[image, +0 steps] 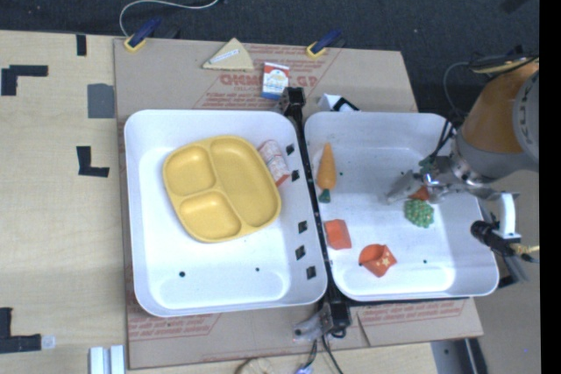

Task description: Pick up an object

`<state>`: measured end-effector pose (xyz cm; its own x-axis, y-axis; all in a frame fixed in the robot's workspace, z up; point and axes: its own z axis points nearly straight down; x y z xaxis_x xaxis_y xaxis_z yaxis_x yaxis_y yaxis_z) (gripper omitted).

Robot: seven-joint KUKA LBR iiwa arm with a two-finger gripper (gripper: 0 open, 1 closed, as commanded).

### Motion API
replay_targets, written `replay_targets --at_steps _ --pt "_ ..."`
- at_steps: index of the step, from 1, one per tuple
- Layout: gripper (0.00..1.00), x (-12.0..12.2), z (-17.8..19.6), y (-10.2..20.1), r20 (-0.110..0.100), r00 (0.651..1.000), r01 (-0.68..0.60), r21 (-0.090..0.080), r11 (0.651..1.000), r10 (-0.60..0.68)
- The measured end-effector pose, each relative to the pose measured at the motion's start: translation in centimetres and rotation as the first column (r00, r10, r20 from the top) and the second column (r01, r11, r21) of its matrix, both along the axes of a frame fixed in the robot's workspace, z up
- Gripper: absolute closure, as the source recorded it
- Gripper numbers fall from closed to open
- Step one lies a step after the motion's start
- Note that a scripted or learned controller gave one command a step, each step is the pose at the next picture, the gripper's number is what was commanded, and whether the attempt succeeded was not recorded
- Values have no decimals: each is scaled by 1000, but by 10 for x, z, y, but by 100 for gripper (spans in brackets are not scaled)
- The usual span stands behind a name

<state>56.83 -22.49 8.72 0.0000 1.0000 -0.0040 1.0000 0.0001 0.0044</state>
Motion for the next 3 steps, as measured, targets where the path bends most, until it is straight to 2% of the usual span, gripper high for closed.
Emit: replay_targets --at_steps 1,2,3 --pt "100 1 10 0 3 1000 0 -2 1000 0" --pt "0 1 10 0 2 1000 0 -2 1000 0" --pt "0 -47 0 43 1 1000 0 1 1000 0"
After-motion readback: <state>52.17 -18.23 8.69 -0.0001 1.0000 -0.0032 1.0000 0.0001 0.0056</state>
